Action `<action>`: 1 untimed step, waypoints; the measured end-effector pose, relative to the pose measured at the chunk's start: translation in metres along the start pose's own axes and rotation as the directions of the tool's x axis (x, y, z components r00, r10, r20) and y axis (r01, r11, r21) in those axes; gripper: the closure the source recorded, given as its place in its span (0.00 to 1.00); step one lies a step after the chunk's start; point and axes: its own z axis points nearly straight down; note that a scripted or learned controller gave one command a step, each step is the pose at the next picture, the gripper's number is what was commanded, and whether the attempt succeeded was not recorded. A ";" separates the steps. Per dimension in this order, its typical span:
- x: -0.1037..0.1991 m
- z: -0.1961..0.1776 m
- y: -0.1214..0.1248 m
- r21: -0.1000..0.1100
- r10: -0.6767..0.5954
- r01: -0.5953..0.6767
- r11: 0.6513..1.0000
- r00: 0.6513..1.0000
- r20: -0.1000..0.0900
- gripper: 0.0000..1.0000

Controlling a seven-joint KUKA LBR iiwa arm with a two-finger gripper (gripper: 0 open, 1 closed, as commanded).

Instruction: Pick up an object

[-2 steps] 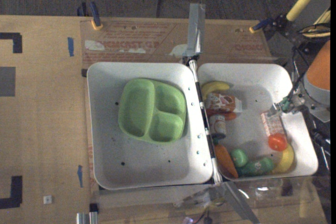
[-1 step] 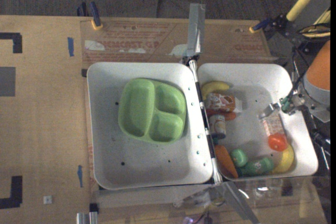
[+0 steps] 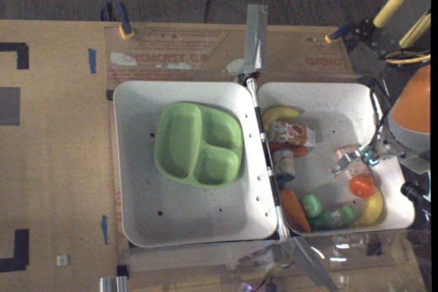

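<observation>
My fingers (image 3: 348, 162) hung low inside the right bin (image 3: 328, 94), near its right wall, just above the small orange-red ball (image 3: 361, 185). I could not tell whether they were open or closed; nothing showed between them. The ball, the yellow banana (image 3: 374, 208) beside it and the green pieces (image 3: 327, 212) lay on the bin floor, so the pick was not yet done.

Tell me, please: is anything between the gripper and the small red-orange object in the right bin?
Nothing visible stands between them. The gripper is in the right bin, just above and left of the red-orange object in this view, with only bare bin floor between. A yellow banana lies against the object's lower right side, which could crowd a grasp.
</observation>
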 end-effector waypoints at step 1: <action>-0.002 -0.011 0.001 -0.005 0.002 -0.002 1.000 1.000 0.007 1.00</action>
